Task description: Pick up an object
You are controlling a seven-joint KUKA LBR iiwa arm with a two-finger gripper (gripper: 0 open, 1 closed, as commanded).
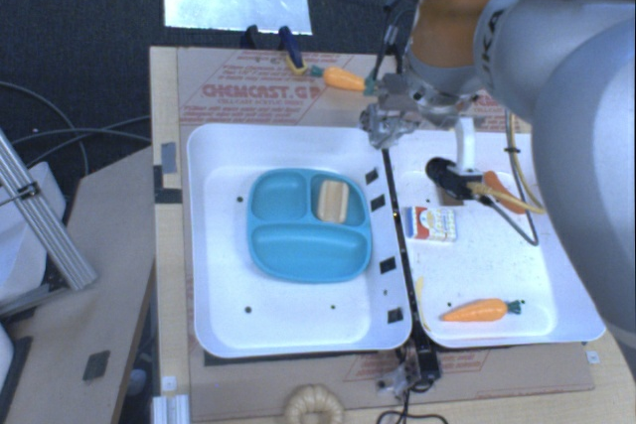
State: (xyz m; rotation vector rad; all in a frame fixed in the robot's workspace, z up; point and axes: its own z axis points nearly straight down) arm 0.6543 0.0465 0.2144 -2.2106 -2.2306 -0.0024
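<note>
Cardboard (248,89) covers the bench (109,243) under two white bins. For a good pick, I think the arm (556,45) should choose one thing that lies free, such as the small box (433,223) or the carrot (477,311) in the bin (561,313) on its own side, and come down straight over its middle. The tool (383,129) hangs above the far end of the wall between the bins, wrist bent downward. Released or clenched, I cannot tell.

Bare floor of the left white bin (229,313) rings the blue three-compartment plastic plate (298,248); right of it, a small printed carton (434,223) and an orange toy carrot (475,311) seemingly leave gaps.
</note>
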